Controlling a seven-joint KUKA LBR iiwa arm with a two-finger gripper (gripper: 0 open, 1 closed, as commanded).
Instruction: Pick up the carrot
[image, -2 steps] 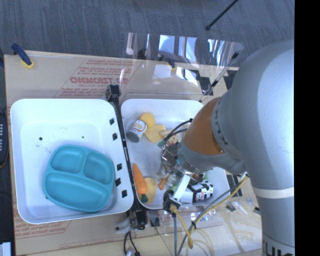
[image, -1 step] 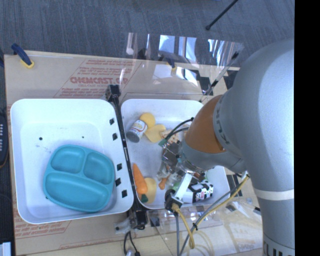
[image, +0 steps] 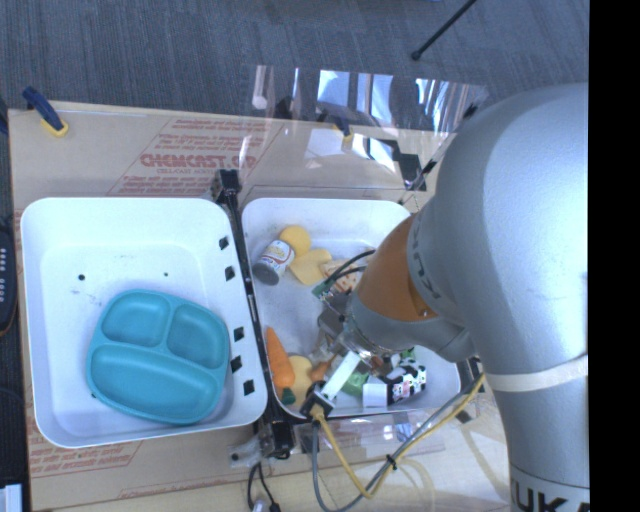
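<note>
The carrot (image: 278, 360) is orange and lies along the left wall of the right bin (image: 385, 215), near its front corner. My gripper (image: 328, 352) reaches down into the same bin just right of the carrot, close beside it. The grey wrist and its orange band hide most of the gripper. Nothing shows as lifted from the bin floor.
Behind the carrot lie a small can (image: 270, 262) and yellow toy pieces (image: 303, 255). A black-and-white toy (image: 408, 381) sits at the front right of the right bin. In the left bin (image: 60, 240) rests a blue divided plate (image: 160, 355). The arm covers the right bin's right side.
</note>
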